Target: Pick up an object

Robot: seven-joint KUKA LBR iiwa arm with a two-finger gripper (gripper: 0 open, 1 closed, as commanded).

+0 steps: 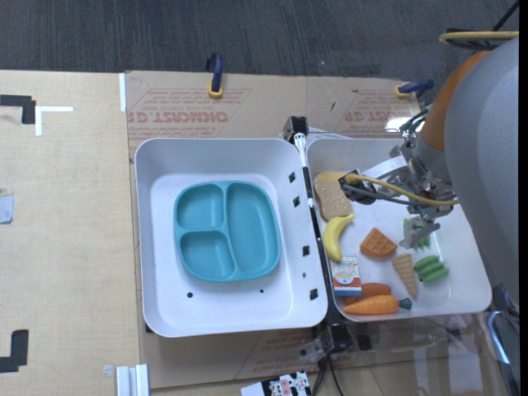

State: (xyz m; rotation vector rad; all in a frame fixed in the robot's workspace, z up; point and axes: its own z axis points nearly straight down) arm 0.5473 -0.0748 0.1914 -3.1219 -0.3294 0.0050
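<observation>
The grey arm's gripper [419,233] hung in the right white bin [466,291], over green plastic peas [430,268]; whether its jaws were apart was unclear. A tan cone [405,273], orange wedge [378,244] and yellow banana [334,236] crowded nearby.

grey arm enters from the right edge, orange band above the wrist, wrist angled down and to the left. gripper [419,231] sits low, cables looping off the wrist, finger gap too cluttered to read.
</observation>
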